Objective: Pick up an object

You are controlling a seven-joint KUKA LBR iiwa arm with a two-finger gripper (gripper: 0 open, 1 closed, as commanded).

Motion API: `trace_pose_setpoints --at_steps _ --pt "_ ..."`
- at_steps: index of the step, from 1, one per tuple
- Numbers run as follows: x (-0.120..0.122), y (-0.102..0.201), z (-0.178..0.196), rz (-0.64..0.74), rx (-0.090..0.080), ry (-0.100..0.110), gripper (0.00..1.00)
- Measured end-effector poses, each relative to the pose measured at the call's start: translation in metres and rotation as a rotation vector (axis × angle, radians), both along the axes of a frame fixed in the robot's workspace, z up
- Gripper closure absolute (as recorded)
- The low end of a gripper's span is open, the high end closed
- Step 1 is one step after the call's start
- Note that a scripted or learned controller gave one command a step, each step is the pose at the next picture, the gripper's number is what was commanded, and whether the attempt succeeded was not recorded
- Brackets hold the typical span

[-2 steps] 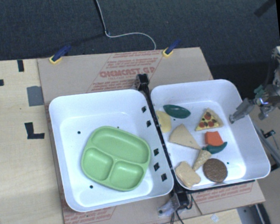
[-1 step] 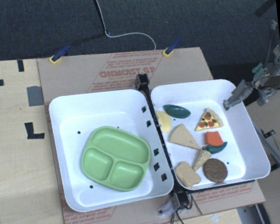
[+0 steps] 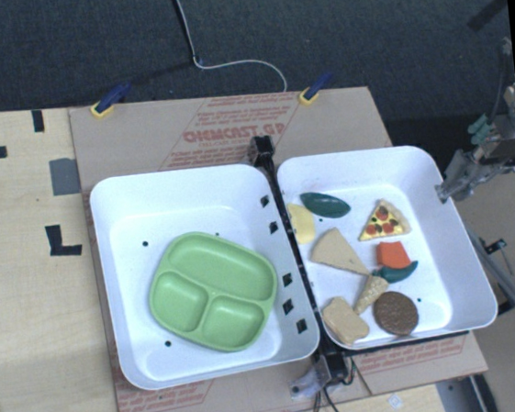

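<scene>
Green divided plate [image 3: 214,290] in left bin [image 3: 116,263]; toy foods, pizza slice [image 3: 384,221] in right bin [image 3: 448,253].

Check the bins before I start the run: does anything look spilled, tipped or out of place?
Nothing stands out. The green divided plate lies flat in the left bin; the toy food pieces, including the pizza slice, lie loose inside the right bin, none over the rim.

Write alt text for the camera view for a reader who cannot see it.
Two shallow white bins sit side by side: the left bin holds a green divided plastic plate, the right bin scattered toy food, including a pizza slice and brown round cookie. The gripper hangs beside the right bin.
</scene>
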State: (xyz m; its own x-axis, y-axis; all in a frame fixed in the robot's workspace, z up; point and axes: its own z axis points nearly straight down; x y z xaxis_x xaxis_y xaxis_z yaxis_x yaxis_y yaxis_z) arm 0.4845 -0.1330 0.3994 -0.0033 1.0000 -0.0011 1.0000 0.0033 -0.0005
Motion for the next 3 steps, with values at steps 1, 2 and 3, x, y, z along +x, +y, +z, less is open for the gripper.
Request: trace_pose_setpoints --at_steps 1,2,3 --pt "0.000 0.057 0.011 0.003 0.001 -0.001 1.00" --pt "-0.002 0.074 -0.075 -0.002 0.002 0.010 1.00" --pt "0.000 0.110 -0.042 0.002 0.002 -0.002 1.00"
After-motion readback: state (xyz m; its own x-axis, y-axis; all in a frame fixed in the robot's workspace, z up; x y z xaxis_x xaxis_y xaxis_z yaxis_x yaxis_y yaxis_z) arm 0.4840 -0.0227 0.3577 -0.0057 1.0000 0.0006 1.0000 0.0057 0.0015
